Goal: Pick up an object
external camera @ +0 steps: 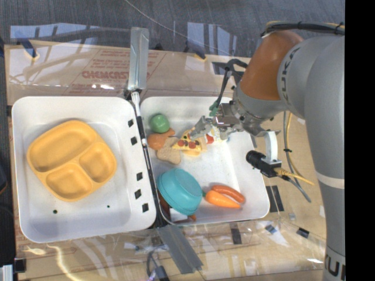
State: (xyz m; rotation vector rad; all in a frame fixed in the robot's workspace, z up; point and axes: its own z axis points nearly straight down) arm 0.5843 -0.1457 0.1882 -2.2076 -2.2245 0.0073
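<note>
The pizza slice toy (pixel 190 143) lay in the right bin (pixel 249 183), near its middle. The gripper (pixel 212 123) was just beside the slice, toward the arm; I cannot tell its state. A green ball (pixel 159 122) was near the slice, a teal bowl (pixel 180 190) and a hot dog (pixel 223 196) farther away.

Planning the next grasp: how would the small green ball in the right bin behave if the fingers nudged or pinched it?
The green ball looks round and smooth, so a nudge would probably send it rolling until it hits the bin wall or the toy food beside it. A pinch off its middle might squirt it sideways. It looks like light plastic, likely easy to lift.
</note>
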